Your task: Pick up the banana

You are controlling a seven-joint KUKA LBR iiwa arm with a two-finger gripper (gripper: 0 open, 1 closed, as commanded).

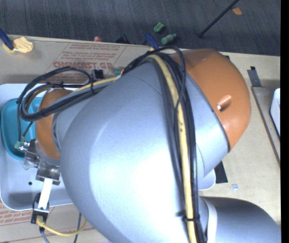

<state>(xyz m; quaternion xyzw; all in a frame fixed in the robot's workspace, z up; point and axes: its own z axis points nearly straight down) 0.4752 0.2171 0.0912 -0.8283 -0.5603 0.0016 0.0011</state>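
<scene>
Banana is probably hidden under the grey arm (134,151), which bends low over the left white bin (2,186) by a blue thing (10,125) to reach down, and I cannot tell if the end effector (29,153) is open or closed.

From my seat the arm (149,151) blankets most of the left bin (5,186), so whatever lies under it is hidden from me, and its bulk runs off the near edge. The gripper (27,152) is largely tucked beneath the wrist (45,130). A blue thing (10,128) at the bin's left is half covered by cables (33,92); I cannot tell what it is. A white sliver (276,108) is cut off at the right. Green bits (164,32) on the far floor are too small to name.
</scene>
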